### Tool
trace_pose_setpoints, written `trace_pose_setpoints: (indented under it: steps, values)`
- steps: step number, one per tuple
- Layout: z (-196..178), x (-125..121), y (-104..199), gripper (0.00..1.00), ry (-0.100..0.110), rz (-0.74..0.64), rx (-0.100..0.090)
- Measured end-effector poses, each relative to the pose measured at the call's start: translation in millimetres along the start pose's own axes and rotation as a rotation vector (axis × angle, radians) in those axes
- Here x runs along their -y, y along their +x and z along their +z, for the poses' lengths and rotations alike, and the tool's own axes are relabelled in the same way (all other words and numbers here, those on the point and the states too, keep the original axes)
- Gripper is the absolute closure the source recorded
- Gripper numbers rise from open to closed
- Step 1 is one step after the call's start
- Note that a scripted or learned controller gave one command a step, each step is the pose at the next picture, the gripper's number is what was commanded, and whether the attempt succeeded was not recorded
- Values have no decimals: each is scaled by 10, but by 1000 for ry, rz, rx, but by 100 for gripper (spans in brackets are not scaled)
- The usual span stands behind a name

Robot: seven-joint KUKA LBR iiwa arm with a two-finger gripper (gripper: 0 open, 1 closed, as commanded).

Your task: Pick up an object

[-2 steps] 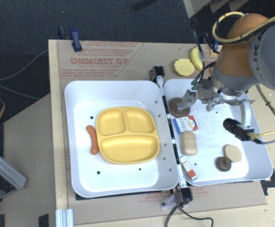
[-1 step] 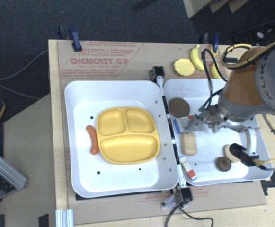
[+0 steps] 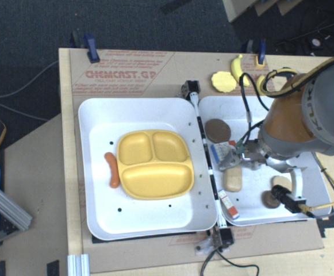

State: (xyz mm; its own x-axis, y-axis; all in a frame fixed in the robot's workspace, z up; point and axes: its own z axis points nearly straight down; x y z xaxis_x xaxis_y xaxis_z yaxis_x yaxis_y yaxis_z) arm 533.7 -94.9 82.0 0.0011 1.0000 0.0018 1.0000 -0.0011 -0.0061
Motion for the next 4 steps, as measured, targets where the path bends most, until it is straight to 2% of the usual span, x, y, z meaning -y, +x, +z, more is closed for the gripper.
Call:
trace_pose_setpoints:
  steps: [1, 3, 4]
  values:
    - [-21, 255, -21, 0, -1, 0, 0]
    - [-21, 351, 9, 0, -4, 0, 0]
    - [-122, 347, 11, 100, -6, -1, 1]
